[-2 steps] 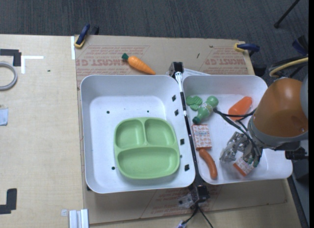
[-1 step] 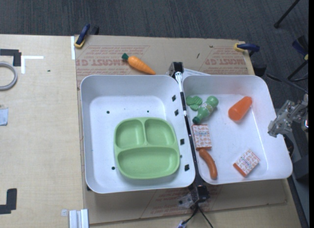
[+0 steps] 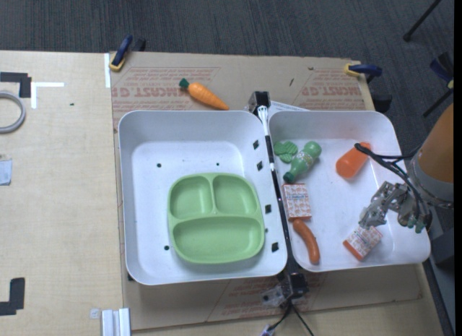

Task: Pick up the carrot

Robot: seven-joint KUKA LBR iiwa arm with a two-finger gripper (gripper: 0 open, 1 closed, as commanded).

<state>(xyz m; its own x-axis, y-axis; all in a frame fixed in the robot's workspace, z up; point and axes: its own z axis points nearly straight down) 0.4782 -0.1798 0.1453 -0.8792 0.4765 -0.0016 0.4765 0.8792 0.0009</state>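
A: Bin contents?

B: Left bin: one green divided plate. Right bin: green toy, orange cup, small packet, sausage, another packet.

A: Carrot?

B: The carrot lies on the cardboard beyond the left bin's far edge, long axis diagonal, green top far-left, tip toward the bins' junction.

A: Gripper?

B: The gripper is above the right bin's near-right corner, over the packet; finger spread cannot be determined.
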